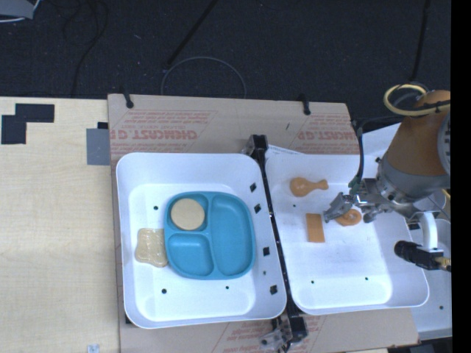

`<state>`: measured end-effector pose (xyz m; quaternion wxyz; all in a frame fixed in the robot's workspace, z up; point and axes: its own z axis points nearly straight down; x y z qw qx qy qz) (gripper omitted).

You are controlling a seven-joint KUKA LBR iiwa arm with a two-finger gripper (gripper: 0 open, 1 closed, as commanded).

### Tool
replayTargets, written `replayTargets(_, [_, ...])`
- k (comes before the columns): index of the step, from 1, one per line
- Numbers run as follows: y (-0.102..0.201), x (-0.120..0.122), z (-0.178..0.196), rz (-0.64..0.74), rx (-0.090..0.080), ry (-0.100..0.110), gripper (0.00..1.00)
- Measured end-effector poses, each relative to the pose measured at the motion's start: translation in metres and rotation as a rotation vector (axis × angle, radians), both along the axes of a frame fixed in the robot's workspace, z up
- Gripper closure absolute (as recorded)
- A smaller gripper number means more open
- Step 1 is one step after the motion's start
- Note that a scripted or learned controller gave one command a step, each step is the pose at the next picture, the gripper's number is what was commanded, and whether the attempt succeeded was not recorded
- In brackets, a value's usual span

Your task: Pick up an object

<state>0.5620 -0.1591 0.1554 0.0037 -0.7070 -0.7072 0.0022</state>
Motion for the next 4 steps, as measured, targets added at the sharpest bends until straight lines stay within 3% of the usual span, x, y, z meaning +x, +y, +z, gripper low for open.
replayTargets(1, [0.009,-0.008,-0.054,0.000,0.001,0.000,0.00])
replayTargets(2, [0.011,-0.009,-0.069,-0.002,-0.001,-0.004,0.00])
replayTargets(3, [0.009,-0.008,-0.057,-0.006,-0.001,-0.005,1.00])
replayTargets(4, [0.010,-0.011,-0.014,-0.005,-0.002,-0.009,1.00])
